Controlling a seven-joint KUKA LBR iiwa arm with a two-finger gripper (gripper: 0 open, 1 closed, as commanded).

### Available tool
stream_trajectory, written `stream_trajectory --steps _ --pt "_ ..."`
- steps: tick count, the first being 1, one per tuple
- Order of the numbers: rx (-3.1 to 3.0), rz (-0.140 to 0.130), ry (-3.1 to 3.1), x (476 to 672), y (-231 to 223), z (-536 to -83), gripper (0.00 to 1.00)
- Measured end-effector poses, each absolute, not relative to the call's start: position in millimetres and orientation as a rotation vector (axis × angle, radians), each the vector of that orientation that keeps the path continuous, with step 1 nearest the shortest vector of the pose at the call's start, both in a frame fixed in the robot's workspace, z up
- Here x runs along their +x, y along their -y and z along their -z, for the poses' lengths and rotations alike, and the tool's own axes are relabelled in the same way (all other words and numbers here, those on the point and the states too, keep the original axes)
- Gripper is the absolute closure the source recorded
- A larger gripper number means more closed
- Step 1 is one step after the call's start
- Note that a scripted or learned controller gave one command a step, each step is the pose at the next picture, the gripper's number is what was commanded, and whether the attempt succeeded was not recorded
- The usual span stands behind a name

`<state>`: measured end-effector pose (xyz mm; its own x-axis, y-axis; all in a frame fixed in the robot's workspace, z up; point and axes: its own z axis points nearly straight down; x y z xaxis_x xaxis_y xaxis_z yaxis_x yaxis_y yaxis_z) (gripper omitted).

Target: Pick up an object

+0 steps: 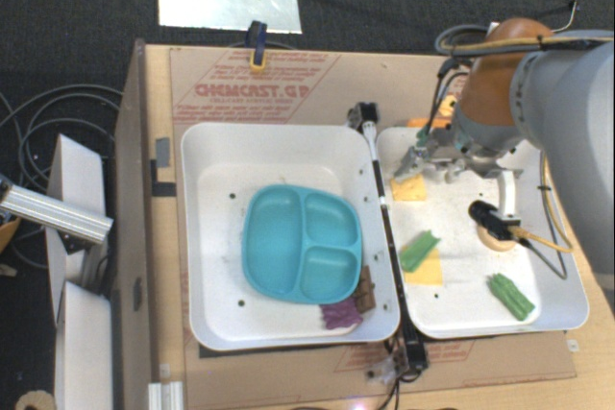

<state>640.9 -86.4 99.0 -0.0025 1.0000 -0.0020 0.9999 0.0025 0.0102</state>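
Two white bins sit side by side on the surface. At nine o'clock, the left bin holds a blue divided plate. The arm enters from three o'clock, and its end effector hangs over the right bin; its state cannot be told. A yellow piece lies just below it, and a green piece lies toward five o'clock.

The teal sectioned plastic plate occupies most of the left white bin; open floor borders it on the left. In the right white bin, the grey arm overhangs the upper half; bare floor lies along the lower edge.
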Motion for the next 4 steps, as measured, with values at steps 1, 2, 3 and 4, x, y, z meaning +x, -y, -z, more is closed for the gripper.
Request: stream_trajectory --steps 1,2,3,4 --pt "2.216 -0.004 -2.224 651.1 91.3 -84.6 0.0" --pt "2.217 -0.003 -2.222 649.2 92.1 -85.3 0.0" --pt "2.225 0.004 -2.223 585.6 97.0 -83.8 0.0" --pt "2.208 -0.009 -2.222 672.8 109.0 -86.2 0.0"
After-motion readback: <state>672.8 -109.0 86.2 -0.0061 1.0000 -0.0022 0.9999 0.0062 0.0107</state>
